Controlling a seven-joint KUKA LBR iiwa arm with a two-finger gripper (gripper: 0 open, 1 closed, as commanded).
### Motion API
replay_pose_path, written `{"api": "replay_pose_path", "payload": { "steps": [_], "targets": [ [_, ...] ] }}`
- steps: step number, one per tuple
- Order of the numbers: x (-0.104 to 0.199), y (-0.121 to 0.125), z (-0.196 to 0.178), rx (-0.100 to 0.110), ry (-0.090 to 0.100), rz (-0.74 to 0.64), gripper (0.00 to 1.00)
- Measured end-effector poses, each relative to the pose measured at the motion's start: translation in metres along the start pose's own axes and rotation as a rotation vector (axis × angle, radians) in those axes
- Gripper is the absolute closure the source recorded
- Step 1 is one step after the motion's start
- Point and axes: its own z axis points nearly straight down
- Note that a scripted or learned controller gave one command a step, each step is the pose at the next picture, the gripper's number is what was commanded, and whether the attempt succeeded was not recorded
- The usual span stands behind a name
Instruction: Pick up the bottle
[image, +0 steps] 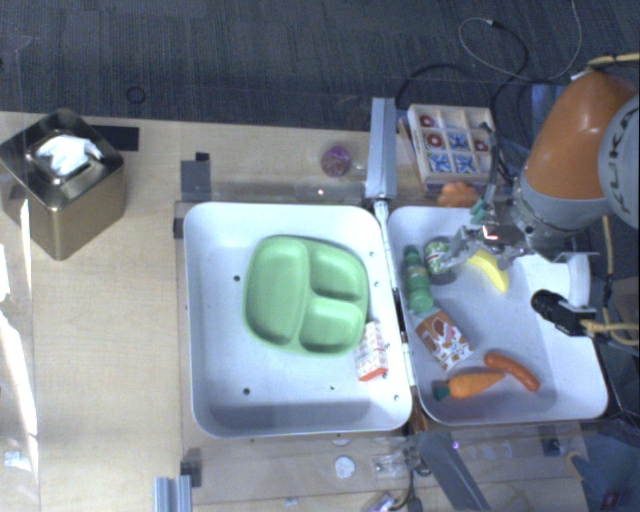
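Observation:
A green bottle (416, 281) lies along the left wall of the right bin (560, 405), its cap pointing to the far side. My gripper (472, 242) hangs low over the far part of that bin, just right of the bottle's top. Between the two sits a small round green-and-white can (437, 255), right against the gripper's tip. A yellow banana (490, 272) lies directly under the gripper's right side.
The right bin also holds a brown snack packet (443, 339), a carrot (470, 384) and a sausage (513, 371). In the left bin (210, 390) are a green divided tray (305, 293) and a small carton (372, 353). A box (452, 143) stands behind the bins.

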Motion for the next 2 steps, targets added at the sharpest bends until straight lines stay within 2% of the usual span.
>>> {"api": "replay_pose_path", "payload": {
  "steps": [1,2],
  "targets": [
    [0.019,0.052,-0.051,-0.003,-0.001,0.145,0.0],
    [0.027,0.034,0.025,0.0,0.0,0.003,0.0]
  ]
}}
